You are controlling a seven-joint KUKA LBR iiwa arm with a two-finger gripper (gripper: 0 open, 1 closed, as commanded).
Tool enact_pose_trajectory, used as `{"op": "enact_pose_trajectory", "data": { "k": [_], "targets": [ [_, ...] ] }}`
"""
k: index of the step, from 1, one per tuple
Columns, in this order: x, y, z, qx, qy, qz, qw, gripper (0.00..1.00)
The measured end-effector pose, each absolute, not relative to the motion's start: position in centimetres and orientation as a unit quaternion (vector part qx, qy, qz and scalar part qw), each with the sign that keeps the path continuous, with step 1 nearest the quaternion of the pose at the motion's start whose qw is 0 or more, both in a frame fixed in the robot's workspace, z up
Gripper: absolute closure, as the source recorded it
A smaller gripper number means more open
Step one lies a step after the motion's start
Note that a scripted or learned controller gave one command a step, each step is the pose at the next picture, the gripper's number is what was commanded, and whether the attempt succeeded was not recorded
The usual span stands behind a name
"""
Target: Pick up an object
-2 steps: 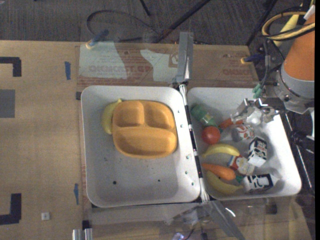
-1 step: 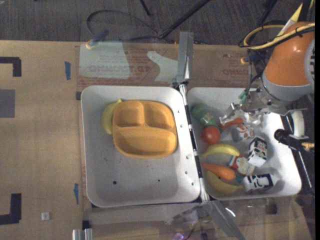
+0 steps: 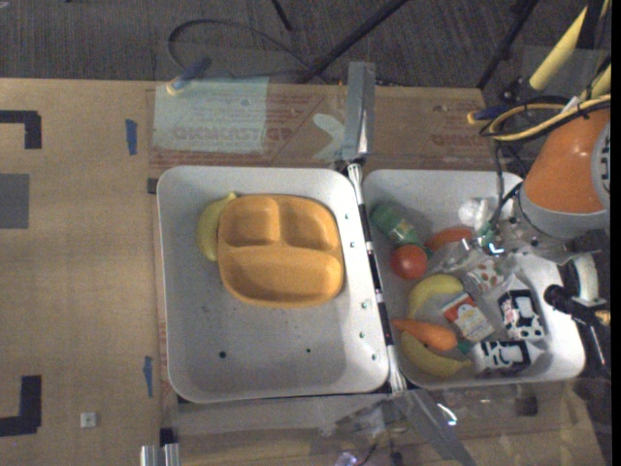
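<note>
The right bin (image 3: 437, 184) holds a pile of small items: a green bottle (image 3: 393, 221), a red tomato (image 3: 409, 261), two yellow bananas (image 3: 434, 292), an orange carrot (image 3: 427, 333), a small red and white carton (image 3: 467, 318) and black and white packets (image 3: 519, 314). My gripper (image 3: 488, 249) hangs low over the right half of this bin, just right of the tomato and above the carton. The arm's orange band (image 3: 572, 168) sits above it at the right edge. Nothing clearly shows between the gripper and the pile.
In the left bin (image 3: 252, 357) an orange divided plate (image 3: 279, 248) lies upside-right over a yellow item (image 3: 208, 229) at its left. A metal divider (image 3: 369, 260) separates the bins. Cables and tripod legs lie beyond the bench.
</note>
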State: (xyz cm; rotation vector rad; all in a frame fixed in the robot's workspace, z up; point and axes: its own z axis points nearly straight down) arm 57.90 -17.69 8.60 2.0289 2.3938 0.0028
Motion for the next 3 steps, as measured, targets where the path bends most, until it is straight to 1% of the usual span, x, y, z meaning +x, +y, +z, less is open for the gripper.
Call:
{"op": "enact_pose_trajectory", "data": {
  "k": [1,2,3],
  "targets": [
    [58.1,-17.7,9.8,0.647,0.762,0.0026,0.005,1.0],
    [54.7,-22.4,8.7,0.629,0.777,0.0005,0.001,1.0],
    [57.1,-15.9,17.7,0.753,0.658,0.0009,0.002,1.0]
  ]
}}
